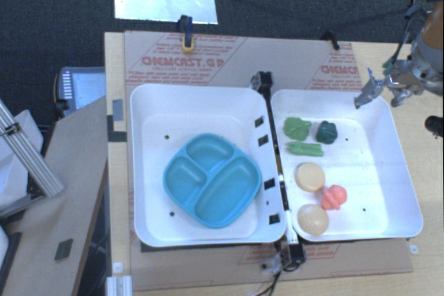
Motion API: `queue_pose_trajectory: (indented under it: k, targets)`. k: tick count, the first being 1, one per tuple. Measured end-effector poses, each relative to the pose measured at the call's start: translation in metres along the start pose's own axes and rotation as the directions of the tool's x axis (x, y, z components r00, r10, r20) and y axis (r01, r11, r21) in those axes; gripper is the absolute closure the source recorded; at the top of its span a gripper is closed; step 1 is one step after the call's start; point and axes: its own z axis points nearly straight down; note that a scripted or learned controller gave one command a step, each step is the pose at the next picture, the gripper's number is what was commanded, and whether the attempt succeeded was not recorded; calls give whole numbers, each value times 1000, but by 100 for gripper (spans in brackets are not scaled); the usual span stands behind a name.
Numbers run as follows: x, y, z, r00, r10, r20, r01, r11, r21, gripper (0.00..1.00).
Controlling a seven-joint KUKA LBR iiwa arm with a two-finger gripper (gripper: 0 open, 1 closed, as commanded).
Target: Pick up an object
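Six toy foods (310, 176) fill one bin (388, 170); one blue tray (211, 179) fills another.

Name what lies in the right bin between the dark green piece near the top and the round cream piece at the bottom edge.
In the camera view, between the dark green piece and the bottom cream piece lie another round cream piece and a pink piece.

Overhead slanted view of both bins (208, 97)
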Motion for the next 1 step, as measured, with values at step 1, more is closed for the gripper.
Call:
queue_pose_trajectory:
  k: [1]
  targets:
    - [7,6,58,1000,-2,-1,2,1000,4,0]
